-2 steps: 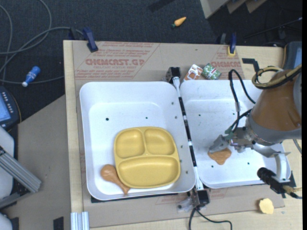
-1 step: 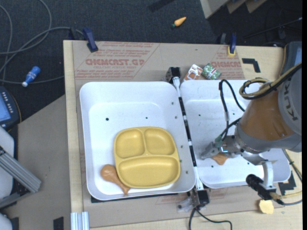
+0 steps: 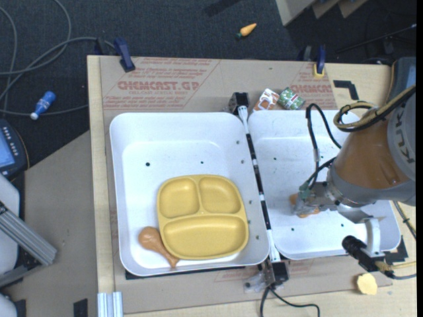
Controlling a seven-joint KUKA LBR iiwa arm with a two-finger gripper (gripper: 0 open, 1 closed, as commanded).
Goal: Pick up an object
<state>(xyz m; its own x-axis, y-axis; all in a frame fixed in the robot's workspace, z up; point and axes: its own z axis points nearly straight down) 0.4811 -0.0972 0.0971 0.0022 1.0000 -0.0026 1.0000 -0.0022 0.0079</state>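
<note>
**Arm reaching down into the right bin for a small orange piece**

The tool (image 3: 305, 203) is sitting low over the floor of the right bin (image 3: 291, 240), touching or just above a small orange-brown object (image 3: 305, 211). The arm's bulk is covering most of it, so I cannot tell whether the tool is apart or together, nor whether it is gripping anything.

To do this step well, it is probably best to centre over the piece, press down to the bin floor, close firmly, then lift straight up.

The object is looking small, low and orange-tan; its shape is too hidden to name. In the left bin (image 3: 132, 177), a yellow divided plate (image 3: 201, 216) is lying beside a toy drumstick (image 3: 156, 242).
</note>
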